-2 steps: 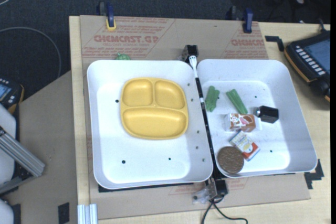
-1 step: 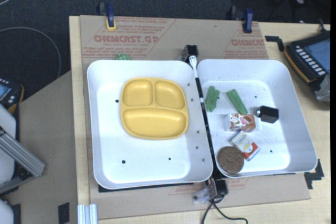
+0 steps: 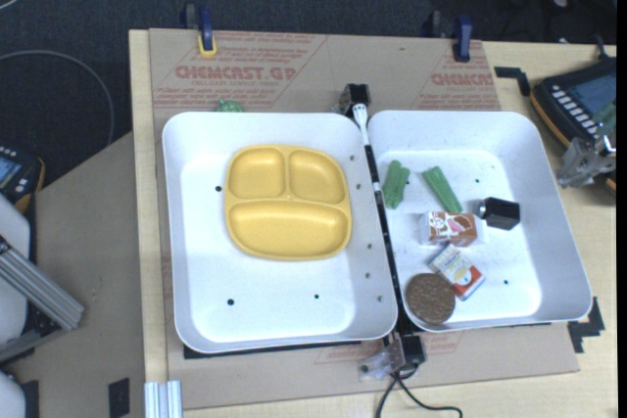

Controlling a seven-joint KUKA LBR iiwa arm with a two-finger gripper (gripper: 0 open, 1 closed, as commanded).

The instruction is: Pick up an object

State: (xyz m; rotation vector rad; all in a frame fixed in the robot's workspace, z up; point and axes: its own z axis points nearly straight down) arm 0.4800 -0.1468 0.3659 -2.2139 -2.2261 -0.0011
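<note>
Hanging just outside the right bin's (image 3: 509, 287) far rim, the pincer (image 3: 588, 160) shows as a grey shape; whether it is wide or narrow cannot be told. Nearest it, to its left, lies a black block (image 3: 500, 212), then a red-and-white packet (image 3: 451, 228) and two green pieces (image 3: 396, 183) (image 3: 440, 188). Lower left of it sit a smaller packet (image 3: 458, 271) and a brown disc (image 3: 430, 298). Well apart from it, a yellow divided plate (image 3: 289, 203) rests in the left bin (image 3: 196, 210).
</note>
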